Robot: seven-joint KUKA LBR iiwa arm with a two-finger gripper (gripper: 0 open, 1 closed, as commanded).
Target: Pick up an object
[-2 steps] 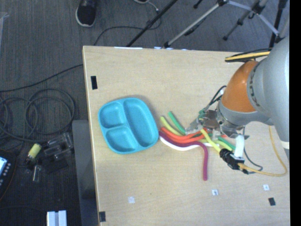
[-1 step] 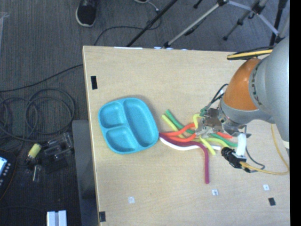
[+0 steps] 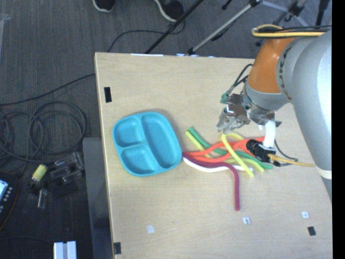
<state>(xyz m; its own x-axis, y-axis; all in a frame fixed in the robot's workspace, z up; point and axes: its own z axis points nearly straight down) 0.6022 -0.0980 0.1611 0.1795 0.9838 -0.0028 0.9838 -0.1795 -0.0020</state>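
one big grey arm with its orange band fills my right side, reaching down over the wooden bench. next biggest is the blue divided plate, lying flat to the left. just right of it, touching its edge, i see a tangle of coloured straws, red, green, yellow, white, purple. the gripper hangs right above that tangle, nothing visibly held, and i can't tell its state.

Glossy blue plastic tray, smooth rubbery colored strands, matt pale wooden benchtop.
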